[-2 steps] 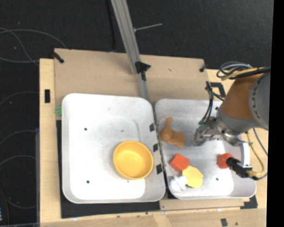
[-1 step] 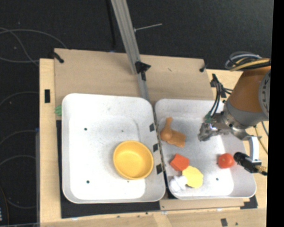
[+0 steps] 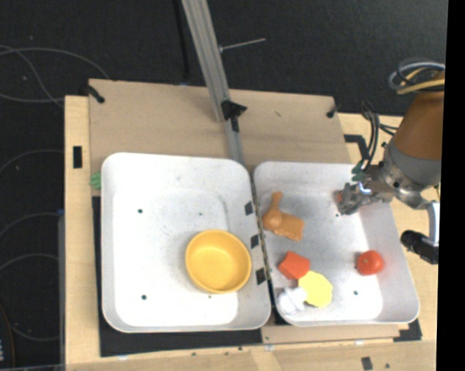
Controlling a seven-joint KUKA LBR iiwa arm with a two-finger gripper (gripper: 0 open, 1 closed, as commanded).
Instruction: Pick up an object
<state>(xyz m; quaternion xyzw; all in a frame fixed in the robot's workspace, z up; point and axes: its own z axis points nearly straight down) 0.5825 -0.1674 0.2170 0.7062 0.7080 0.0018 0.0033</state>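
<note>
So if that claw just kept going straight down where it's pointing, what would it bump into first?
Probably just the bare floor of the right bin. The gripper hangs over its upper part, away from the red ball and the tan toy, though depth is hard to judge.

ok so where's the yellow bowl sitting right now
The yellow bowl sits in the left bin, toward its lower right corner, close to the divide with the right bin.
</note>
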